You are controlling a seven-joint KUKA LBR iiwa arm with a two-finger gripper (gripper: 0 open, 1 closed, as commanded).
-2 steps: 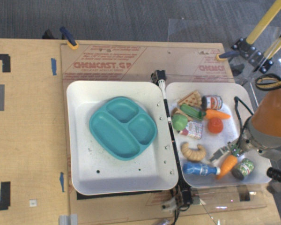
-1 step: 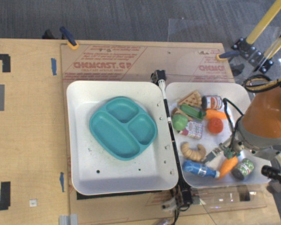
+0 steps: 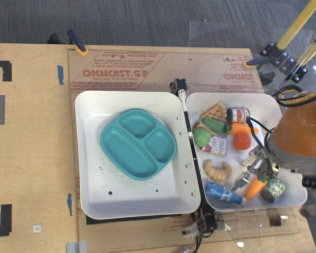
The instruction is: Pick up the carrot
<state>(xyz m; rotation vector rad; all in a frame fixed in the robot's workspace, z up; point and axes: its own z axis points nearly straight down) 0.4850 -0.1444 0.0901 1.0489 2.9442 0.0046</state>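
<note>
The carrot (image 3: 255,188) is small and orange, lying tilted near the front of the right bin (image 3: 290,200), between a blue bottle (image 3: 221,193) and a dark green can (image 3: 274,189). My gripper (image 3: 251,173) hangs low over the bin, just above and left of the carrot's upper end, close to it or touching. The grey arm with its orange band (image 3: 301,133) comes in from the right and hides the bin's right side. I cannot tell whether the carrot lies between the gripper's tips.
The right bin also holds a croissant (image 3: 217,168), a green ball (image 3: 202,137), a red-orange toy (image 3: 242,140), a can (image 3: 238,114), a waffle piece (image 3: 215,112) and a small pink box (image 3: 219,146). A teal divided plate (image 3: 138,144) lies in the left bin (image 3: 89,157).
</note>
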